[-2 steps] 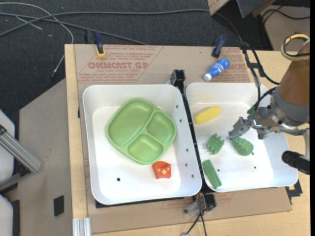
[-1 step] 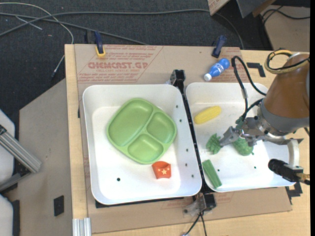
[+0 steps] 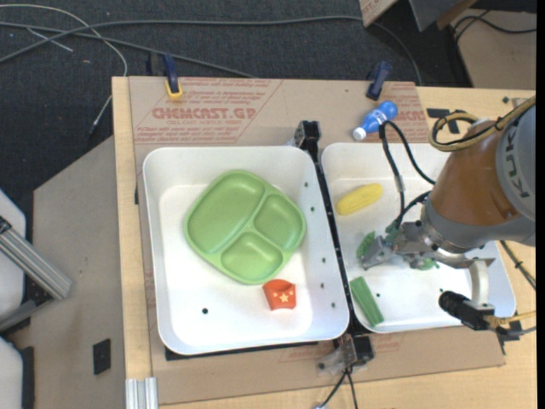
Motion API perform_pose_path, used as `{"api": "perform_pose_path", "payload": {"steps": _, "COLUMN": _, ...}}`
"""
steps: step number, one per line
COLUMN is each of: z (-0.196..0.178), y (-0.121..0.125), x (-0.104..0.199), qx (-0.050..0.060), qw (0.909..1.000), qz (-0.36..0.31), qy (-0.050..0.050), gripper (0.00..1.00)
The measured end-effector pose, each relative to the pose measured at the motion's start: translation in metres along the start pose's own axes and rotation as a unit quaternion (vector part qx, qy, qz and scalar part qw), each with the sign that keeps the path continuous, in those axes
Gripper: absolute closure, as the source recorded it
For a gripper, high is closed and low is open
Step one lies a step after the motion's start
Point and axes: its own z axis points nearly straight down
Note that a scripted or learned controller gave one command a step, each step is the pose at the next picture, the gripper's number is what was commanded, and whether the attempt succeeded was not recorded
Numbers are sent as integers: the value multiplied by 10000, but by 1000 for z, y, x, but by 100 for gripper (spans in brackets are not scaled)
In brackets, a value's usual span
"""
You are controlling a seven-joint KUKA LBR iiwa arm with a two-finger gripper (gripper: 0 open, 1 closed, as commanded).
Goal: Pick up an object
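Arm reaching in from right, gripper (image 3: pixel 381 250) hanging low in right bin (image 3: pixel 426 318) against dark green object (image 3: pixel 369 245); fingers' state impossible to tell. Yellow corn (image 3: pixel 358 198) lying near, toward far wall. Green flat block (image 3: pixel 367 300) resting just beside gripper at near-left corner. Left bin (image 3: pixel 170 313) holding green divided plate (image 3: pixel 245 225), orange block (image 3: pixel 280 295) touching its edge.

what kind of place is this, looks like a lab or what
Most likely a robotics lab bench set up for grasping trials. A grey and orange arm reaches over two shallow white bins holding toy items such as a green divided plate and a yellow corn cob, with loose cables on the carpet.
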Motion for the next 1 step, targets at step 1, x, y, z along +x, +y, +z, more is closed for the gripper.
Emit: {"api": "perform_pose_path", "payload": {"steps": 1, "z": 26, "y": 0, "x": 1, "qx": -23, "qw": 10000, "qz": 7, "qy": -5, "gripper": 0}}
